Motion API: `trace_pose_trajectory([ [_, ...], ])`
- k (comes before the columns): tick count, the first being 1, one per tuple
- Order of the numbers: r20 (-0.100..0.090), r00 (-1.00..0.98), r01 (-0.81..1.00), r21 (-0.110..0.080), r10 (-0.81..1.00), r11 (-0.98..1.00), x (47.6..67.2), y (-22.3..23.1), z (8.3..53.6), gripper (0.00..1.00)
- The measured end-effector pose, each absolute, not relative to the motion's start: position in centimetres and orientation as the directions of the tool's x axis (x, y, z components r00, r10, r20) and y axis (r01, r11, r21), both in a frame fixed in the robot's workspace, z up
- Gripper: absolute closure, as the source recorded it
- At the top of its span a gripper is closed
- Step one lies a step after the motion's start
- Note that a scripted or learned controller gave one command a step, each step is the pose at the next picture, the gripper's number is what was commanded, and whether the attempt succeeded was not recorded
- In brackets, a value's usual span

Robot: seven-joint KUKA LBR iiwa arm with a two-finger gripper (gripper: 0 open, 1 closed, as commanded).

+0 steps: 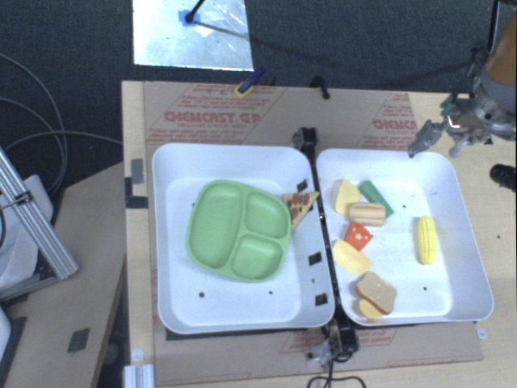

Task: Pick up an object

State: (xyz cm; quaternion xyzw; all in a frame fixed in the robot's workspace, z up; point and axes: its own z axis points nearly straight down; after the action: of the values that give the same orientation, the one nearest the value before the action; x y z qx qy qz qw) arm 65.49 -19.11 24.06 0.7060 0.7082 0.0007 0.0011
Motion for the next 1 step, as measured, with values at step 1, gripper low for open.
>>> trace_pose_trajectory([
  [1, 0.005, -0.009, 1.0, -0.008, 1.0, 0.009, 61.19, -12.71, 16.27, 0.0],
])
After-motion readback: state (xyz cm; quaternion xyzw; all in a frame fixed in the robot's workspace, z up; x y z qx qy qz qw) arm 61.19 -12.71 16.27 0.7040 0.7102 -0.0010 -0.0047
